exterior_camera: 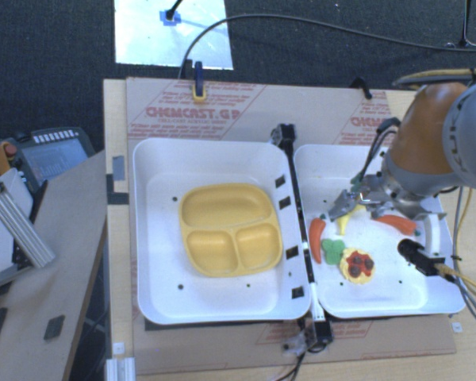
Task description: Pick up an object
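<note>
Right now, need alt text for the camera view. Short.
A grey arm's gripper hovers over small toy foods in the right white bin; the left white bin holds a yellow divided tray.

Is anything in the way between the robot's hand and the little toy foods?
Nothing visible blocks it. The hand hangs just above the right bin, right beside the yellow piece and the red pepper. The pizza toy lies farther off, also uncovered.
</note>
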{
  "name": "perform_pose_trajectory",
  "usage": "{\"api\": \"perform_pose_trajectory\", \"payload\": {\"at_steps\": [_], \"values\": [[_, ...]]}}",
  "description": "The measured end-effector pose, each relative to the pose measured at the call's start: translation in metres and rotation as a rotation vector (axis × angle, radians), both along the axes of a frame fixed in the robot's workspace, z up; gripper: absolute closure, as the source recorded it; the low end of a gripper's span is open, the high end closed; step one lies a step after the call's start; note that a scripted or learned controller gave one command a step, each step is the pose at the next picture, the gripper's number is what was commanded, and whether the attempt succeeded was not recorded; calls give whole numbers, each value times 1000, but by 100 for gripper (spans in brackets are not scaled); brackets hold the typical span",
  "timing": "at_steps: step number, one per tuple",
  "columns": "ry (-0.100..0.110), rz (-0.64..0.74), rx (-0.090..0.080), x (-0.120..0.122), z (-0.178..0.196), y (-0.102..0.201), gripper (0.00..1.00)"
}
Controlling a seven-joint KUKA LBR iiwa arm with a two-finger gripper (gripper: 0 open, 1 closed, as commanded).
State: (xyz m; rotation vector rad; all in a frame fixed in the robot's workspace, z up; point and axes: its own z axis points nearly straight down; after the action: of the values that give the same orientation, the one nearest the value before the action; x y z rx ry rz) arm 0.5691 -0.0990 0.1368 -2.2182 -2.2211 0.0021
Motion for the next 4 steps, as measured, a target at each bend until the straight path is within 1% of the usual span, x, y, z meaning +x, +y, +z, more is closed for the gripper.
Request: {"api": "perform_pose_trajectory", "payload": {"at_steps": [1, 2, 3, 4], "values": [[-2, -1, -1, 0, -52, 0, 0], [-5, -1, -1, 1, -39, 0, 100], [-10, 2, -2, 2, 25, 0, 100], [-7, 3, -1, 4, 68, 2, 100]]}}
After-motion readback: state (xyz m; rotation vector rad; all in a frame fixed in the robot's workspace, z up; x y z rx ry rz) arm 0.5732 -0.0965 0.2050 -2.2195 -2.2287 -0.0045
